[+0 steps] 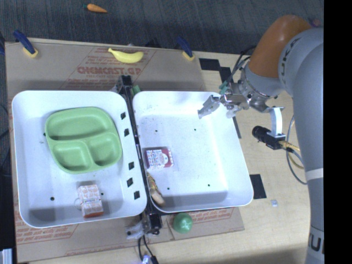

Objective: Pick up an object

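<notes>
Gripper (215,104) over right bin (231,147) near far-right corner, fingers apart, holding nothing. Red packet (158,158) near right bin's left edge. Green tray (82,139), small carton (89,199) in left bin (27,147).

- One fixed camera looked down on the bench (264,213) from above, at a slant.
- It sat far enough back to take in both white bins: the left bin (22,147) and the right bin (220,164).
- The arm (305,65) entered from the right edge.
</notes>
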You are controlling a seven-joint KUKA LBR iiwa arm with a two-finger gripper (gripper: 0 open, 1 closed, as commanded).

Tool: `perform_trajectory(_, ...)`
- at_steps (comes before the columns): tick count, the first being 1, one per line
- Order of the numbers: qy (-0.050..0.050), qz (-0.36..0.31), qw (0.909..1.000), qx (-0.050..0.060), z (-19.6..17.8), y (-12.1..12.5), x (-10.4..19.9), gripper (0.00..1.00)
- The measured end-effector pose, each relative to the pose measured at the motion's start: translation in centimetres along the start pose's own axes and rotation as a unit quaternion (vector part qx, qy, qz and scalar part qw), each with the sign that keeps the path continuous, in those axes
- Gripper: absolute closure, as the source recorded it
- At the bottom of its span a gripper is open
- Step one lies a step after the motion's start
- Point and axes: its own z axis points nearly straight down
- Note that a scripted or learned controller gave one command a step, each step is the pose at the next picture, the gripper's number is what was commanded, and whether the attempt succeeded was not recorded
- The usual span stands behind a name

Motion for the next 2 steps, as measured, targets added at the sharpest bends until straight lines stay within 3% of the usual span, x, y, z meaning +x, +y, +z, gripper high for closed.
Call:
perform_trajectory(1, -0.001, -0.001, 1.0000, 0.001, 10.7, -3.7, 0.0, 0.00)
perform_trajectory(2, -0.001, 0.000, 1.0000, -0.001, 1.6, 0.8, -0.1, 0.00)
